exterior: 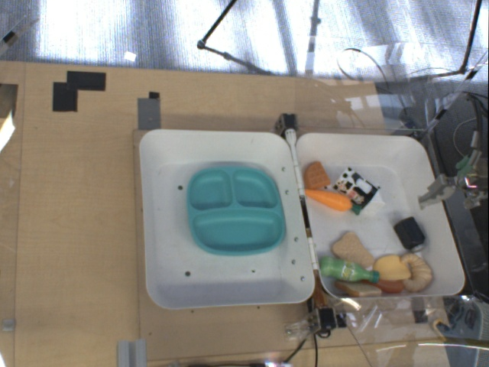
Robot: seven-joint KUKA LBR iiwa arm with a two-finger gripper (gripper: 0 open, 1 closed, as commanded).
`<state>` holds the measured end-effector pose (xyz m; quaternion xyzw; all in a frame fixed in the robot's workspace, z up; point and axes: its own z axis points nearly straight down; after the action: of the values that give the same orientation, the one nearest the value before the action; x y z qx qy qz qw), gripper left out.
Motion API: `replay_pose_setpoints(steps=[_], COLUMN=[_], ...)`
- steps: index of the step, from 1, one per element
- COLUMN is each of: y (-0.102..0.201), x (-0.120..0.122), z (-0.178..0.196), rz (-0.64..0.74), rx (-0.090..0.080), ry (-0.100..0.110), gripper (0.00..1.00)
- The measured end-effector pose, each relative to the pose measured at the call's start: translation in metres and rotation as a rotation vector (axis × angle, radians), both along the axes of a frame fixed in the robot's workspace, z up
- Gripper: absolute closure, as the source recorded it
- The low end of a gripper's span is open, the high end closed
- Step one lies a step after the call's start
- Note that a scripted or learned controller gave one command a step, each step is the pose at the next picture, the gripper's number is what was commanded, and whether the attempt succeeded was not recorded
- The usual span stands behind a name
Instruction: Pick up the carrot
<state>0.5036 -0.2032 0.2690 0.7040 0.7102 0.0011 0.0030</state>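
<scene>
We see the carrot lying in the right bin, near its left wall and toward the far left corner, long axis roughly crosswise with the thin tip pointing at that wall. It touches a black-and-white carton on its right. The gripper hangs at the bin's right rim, so the carrot lies straight across the bin from it.

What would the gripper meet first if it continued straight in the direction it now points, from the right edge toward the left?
Probably the right bin's rim, which lies just left of the gripper. If it passes above that, the black-and-white carton and the carrot come next. Height is unclear, so this is uncertain.
</scene>
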Motion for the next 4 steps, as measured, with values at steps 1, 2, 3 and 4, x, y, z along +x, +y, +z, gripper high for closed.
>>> replay_pose_setpoints(steps=[1, 2, 3, 4], y=[0.096, 0.157, 0.116, 0.114], x=[-0.015, 0.043, 0.056, 0.107], z=[-0.032, -0.086, -0.175, -0.181], rz=[0.211, 0.034, 0.031, -0.154], rx=[0.002, 0.004, 0.002, 0.004], ry=[0.001, 0.002, 0.006, -0.002], gripper=[0.0, 0.0, 0.0, 0.0])
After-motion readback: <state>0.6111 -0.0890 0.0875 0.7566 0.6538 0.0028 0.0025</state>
